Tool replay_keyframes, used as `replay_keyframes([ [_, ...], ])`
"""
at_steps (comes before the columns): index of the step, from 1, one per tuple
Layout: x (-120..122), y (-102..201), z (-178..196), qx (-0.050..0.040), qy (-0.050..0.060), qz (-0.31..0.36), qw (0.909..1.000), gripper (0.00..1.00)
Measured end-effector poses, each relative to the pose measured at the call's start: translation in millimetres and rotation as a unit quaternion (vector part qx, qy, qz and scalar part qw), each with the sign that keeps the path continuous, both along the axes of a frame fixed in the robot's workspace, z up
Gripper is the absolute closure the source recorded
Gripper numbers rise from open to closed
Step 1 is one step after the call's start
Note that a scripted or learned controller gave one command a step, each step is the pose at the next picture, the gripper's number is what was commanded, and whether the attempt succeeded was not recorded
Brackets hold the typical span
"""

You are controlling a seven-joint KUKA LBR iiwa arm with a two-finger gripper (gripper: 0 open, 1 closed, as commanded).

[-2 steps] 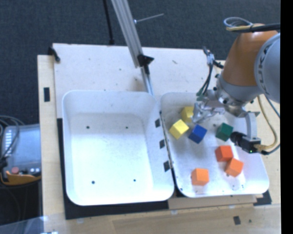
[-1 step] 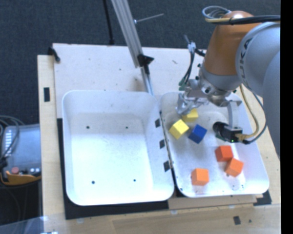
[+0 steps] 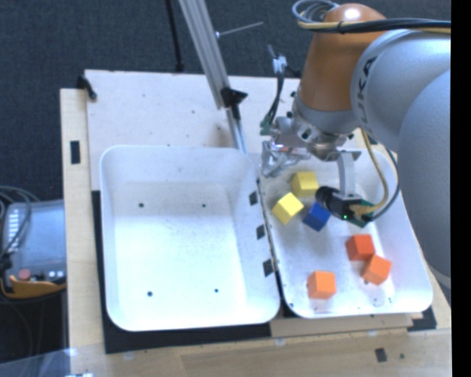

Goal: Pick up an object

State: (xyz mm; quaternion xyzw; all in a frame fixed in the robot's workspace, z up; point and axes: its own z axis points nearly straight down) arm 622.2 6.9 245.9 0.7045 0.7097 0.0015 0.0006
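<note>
Cubes lie loose in your right bin: two yellow cubes, a blue cube and three orange cubes. Your jaws hang over that bin's upper left corner, near the wall shared with the left bin. You cannot tell from this angle how far they stand apart, and no cube shows between them. The nearest yellow cube sits just below and right of them. Both bins rest on the table.
</note>
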Motion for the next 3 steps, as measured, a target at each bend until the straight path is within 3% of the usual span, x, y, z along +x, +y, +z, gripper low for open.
replay_keyframes([
  [2,30,91,-3,-0.0007,0.001,-0.001,1.0000,1.00],
  [3,30,89,-3,-0.0016,0.001,-0.001,1.0000,0.00],
])
